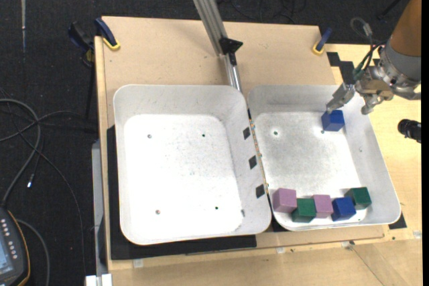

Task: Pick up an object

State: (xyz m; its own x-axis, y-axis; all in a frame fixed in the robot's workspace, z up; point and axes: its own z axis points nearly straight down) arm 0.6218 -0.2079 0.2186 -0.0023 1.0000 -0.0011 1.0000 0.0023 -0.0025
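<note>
A blue cube (333, 120) lies alone in the upper right part of the right bin (295, 144). My gripper (349, 108) hangs just above and to the right of it, at the bin's far right rim. Its two fingers are spread apart, so it is open. The left finger (337, 100) slants down to the cube's top left corner. Nothing sits between the fingers. Along the bin's front edge stand a purple cube (285, 199), a green cube (305, 209), a pink cube (323, 205), a second blue cube (343, 207) and another green cube (360, 196).
The left bin (177, 157) sits beside the right one, with black clips (252, 147) along the shared edge. A metal pole (204, 0) slants in from the top to the bins' far seam. Clamps (107, 33) hold the wooden bench corners.
</note>
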